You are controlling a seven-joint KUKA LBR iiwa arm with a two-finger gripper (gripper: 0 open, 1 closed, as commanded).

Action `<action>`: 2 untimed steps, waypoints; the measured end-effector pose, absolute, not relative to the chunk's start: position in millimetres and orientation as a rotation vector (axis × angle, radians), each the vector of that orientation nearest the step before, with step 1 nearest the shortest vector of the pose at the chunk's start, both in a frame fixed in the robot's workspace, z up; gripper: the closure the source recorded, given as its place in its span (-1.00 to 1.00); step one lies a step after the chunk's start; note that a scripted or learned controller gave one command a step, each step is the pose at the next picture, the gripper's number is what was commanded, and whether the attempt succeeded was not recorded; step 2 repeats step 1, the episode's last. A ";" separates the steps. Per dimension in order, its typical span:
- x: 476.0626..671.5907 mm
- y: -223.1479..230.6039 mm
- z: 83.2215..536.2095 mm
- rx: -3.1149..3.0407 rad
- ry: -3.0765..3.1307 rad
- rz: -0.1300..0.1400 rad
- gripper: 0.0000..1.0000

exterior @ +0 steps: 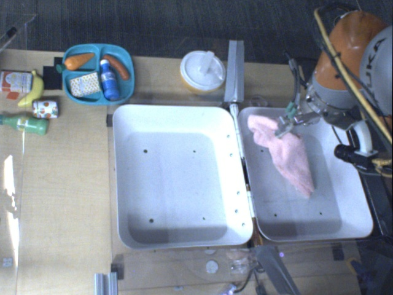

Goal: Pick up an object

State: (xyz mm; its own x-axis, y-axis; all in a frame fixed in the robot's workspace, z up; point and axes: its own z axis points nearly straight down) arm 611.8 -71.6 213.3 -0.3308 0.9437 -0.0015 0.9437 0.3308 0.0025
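Two white bins sit side by side on the table. One pink cloth (287,155) lies in the right bin (344,223), near its back edge. Gripper (287,126) jaws pinch the cloth's top.

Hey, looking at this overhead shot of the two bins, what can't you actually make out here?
- Tool: too small and blurred in the camera view to tell whether it grips the pink cloth it sits over.
- Cloth underside: hidden by its own folds.
- Arm: cut off by the right edge.
- Labels on the can and carton: too small to read.
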 end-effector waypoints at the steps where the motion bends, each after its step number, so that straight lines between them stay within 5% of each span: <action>1: 585.3 -56.5 216.4 1.789 2.582 0.001 1.00; 2: 585.3 -56.5 216.4 1.789 2.582 0.001 1.00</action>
